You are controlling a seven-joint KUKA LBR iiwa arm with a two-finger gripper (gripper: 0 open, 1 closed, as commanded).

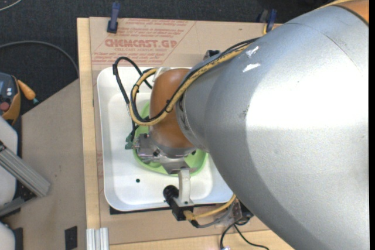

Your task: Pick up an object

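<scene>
My grey arm with its orange band (167, 102) reaches down into the left white bin (114, 126) and covers most of it. Under the wrist lies a light green object (142, 158), showing as a rim on the bin floor at the wrist's left and lower sides. A small dark green piece (130, 140) pokes out at the wrist's left edge. The gripper points straight down over the green object and the wrist hides it from the camera.
The bins sit on a wooden bench board (94, 67) with blue clamps (113, 16) at the far edge. Black and yellow cables (126, 96) loop off the wrist over the bin's left part. A small dark speck (137, 180) lies on the bin floor near the front.
</scene>
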